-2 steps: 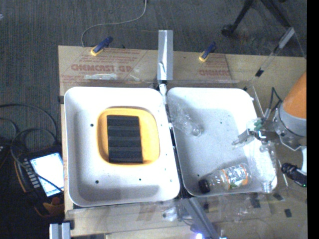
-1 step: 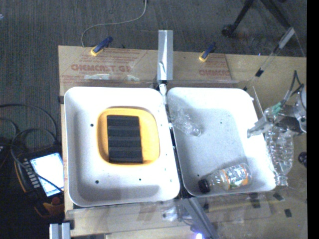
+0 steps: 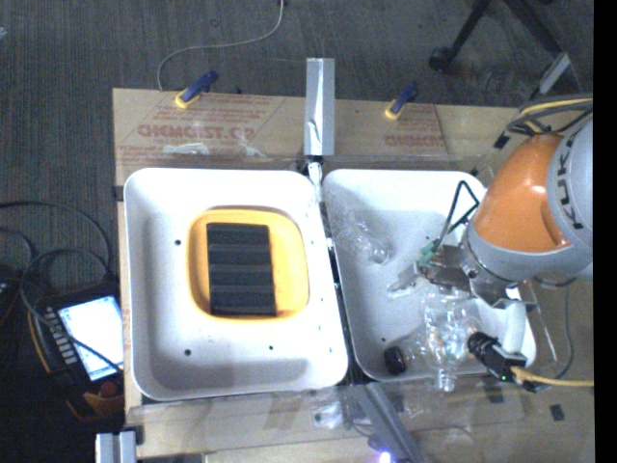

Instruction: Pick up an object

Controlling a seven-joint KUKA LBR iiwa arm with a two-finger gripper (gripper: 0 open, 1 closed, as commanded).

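A yellow tray with a black ribbed insert (image 3: pixel 241 266) lies flat in the left bin (image 3: pixel 154 355). In the right bin (image 3: pixel 405 201) a crumpled clear plastic bottle (image 3: pixel 443 340) lies near the front wall. A small black round cap (image 3: pixel 395 359) sits just to its left, and a clear plastic piece (image 3: pixel 366 241) lies toward the back left. My gripper (image 3: pixel 434 268) reaches down into the right bin from the right, just above the bottle's upper end. Grey wrist parts and the orange band hide its tip.
The arm's orange and grey body (image 3: pixel 525 215) covers the right bin's right side. A metal post (image 3: pixel 319 104) stands behind the wall between the bins. Two blue-and-yellow clamps (image 3: pixel 196 88) (image 3: pixel 402 98) hold the board at the back. A handheld pendant (image 3: pixel 82 331) lies on the floor at left.
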